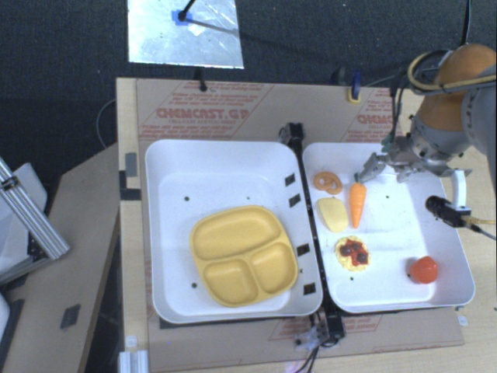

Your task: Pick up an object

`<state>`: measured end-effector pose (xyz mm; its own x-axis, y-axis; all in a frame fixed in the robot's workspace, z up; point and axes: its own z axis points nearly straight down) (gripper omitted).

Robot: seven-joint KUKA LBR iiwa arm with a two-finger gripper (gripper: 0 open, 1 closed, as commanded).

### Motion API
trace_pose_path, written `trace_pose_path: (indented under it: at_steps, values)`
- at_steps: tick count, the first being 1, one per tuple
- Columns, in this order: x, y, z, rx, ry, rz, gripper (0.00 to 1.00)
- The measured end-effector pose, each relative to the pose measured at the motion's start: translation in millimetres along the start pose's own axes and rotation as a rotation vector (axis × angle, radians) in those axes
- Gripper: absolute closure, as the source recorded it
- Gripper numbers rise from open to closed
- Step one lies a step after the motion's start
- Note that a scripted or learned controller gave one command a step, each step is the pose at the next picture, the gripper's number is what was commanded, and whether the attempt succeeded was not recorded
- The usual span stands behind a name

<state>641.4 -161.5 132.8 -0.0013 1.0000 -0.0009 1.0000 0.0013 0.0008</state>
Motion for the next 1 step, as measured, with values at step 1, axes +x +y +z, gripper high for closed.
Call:
trace_pose_path:
  at_steps: [1]
  values:
    - [0.3, 0.8, 49.4, 0.0, 0.0, -0.001, 0.0]
